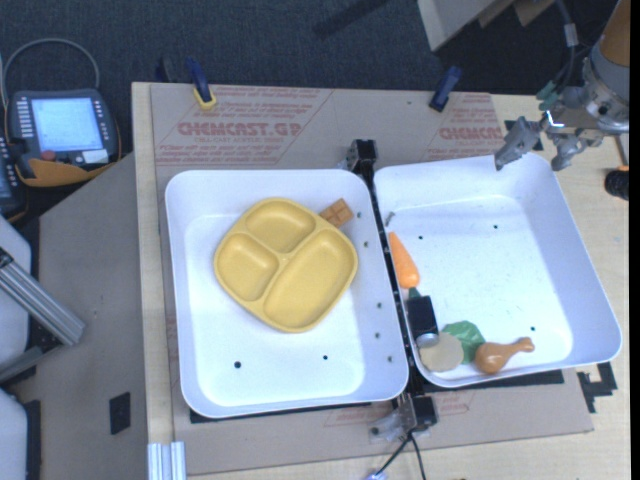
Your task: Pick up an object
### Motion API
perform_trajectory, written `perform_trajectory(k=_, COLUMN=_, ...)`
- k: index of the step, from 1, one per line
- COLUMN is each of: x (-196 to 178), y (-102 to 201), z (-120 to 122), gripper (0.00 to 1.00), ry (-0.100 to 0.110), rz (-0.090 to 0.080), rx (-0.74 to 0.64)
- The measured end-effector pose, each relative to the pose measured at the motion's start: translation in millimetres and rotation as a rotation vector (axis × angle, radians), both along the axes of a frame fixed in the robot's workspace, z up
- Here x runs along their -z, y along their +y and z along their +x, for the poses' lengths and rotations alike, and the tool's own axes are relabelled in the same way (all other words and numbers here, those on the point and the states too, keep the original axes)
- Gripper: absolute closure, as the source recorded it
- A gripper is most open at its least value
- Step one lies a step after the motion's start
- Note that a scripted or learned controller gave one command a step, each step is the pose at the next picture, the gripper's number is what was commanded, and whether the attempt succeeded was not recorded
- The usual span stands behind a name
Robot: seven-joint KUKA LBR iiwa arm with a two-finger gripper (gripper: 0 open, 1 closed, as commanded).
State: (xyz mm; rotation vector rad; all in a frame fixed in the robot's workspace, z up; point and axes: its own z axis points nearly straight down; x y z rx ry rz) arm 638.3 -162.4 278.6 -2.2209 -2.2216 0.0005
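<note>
Within left bin [200, 368]: yellow divided plate [287, 263], small brown block [337, 212] touching its far edge. Against right bin's [560, 268] left wall: orange carrot [403, 260], then black block [421, 316]. Clustered at near corner: pale round piece [440, 352], green item [465, 334], brown drumstick [502, 353]. Above right bin's far rim: end effector [535, 143], fingers spread apart, gripping nothing.

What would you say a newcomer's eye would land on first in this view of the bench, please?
Most likely the yellow divided plate, lying in the middle of the left bin with a small brown block at its upper right edge. Next, the cluster in the right bin's lower left corner: an orange carrot, a black block and a brown drumstick. The gripper hovers over that bin's far edge.
</note>
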Motion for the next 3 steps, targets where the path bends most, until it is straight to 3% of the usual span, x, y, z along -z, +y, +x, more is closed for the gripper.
perform_trajectory(k=3, x=158.2, y=2.1, z=-6.2, gripper=0.00, ry=0.005, rz=0.001, rx=0.000)
